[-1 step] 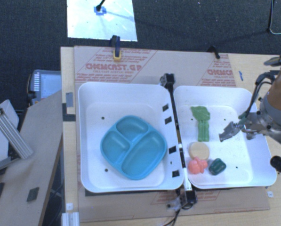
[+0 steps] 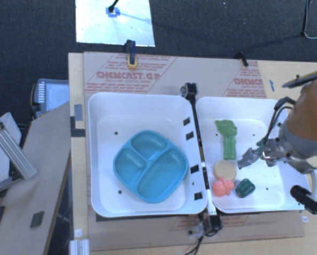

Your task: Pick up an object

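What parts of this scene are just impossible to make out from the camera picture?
- The tool: too small and dark, above the right bin, to tell how it is set or whether it touches anything.
- The arm: cut off by the picture's right edge.
- The pink toy and dark green piece: too small to identify.
- The grey device at left: blurred and partly hidden by the bench board.

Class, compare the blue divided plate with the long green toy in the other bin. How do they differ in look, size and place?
The blue divided plate is broad, rounded and split into three compartments; the long green toy is narrow and stick-like. The plate is far larger than the toy. The plate lies in the left bin, while the toy lies in the right bin beside smaller toys. Both lie flat, neither between the gripper's fingers.
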